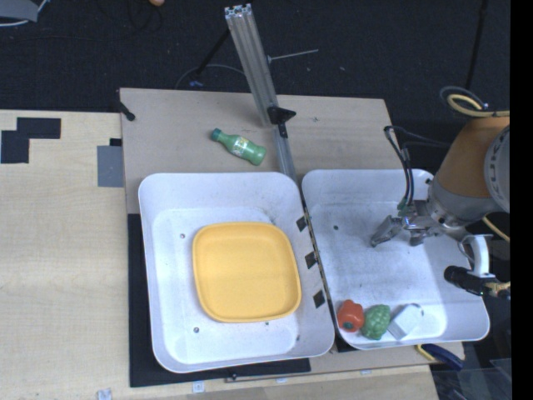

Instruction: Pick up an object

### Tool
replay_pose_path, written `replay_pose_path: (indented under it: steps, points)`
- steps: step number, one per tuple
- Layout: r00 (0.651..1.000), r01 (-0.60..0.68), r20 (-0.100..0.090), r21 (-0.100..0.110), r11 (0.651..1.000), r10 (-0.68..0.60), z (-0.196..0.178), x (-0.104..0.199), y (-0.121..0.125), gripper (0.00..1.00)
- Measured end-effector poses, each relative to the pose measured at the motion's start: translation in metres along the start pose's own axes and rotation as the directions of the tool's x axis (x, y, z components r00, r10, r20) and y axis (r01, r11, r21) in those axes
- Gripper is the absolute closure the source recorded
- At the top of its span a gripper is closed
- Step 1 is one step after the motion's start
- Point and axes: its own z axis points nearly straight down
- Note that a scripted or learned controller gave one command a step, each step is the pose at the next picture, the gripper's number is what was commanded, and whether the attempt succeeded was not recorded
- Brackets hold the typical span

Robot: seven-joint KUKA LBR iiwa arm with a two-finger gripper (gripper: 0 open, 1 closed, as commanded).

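The gripper (385, 236) sits low in the right bin (366, 198), near the middle of its floor, and its two fingers look spread apart with nothing between them. So it is not holding anything yet. The things it could pick up are all down in the corner of the bin below the gripper and a little off to the side: a small red and orange toy (351, 314), a bumpy green toy (376, 321) touching it, and a little white and grey piece (405, 320) just beside the green one. They are well apart from the gripper. To do this step well, I think the arm should lift a bit first, move over that corner, and then come straight down on one thing only. The three things are packed close, and the bin wall is right beside them, so a finger could bump the wall or push a toy away. The white and grey piece, at the end of the row, may be the easiest to get a finger beside. Far to the other side of the gripper, the left bin (158, 198) holds a yellow plate (246, 271), and a green bottle (239, 146) lies on the bench (341, 132) outside the bins, above them.
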Motion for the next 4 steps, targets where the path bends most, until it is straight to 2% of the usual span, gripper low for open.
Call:
replay_pose_path:
  steps: [1, 3, 4]
  points:
    - [1.000, -0.001, 0.001, -0.004, 1.000, 0.001, -0.013, -0.001, 0.001, 1.00]
    - [1.000, -0.002, 0.002, -0.008, 1.000, 0.002, -0.111, -0.008, 0.007, 1.00]
    - [1.000, 0.003, 0.001, -0.005, 1.000, -0.003, -0.112, 0.054, 0.007, 1.00]
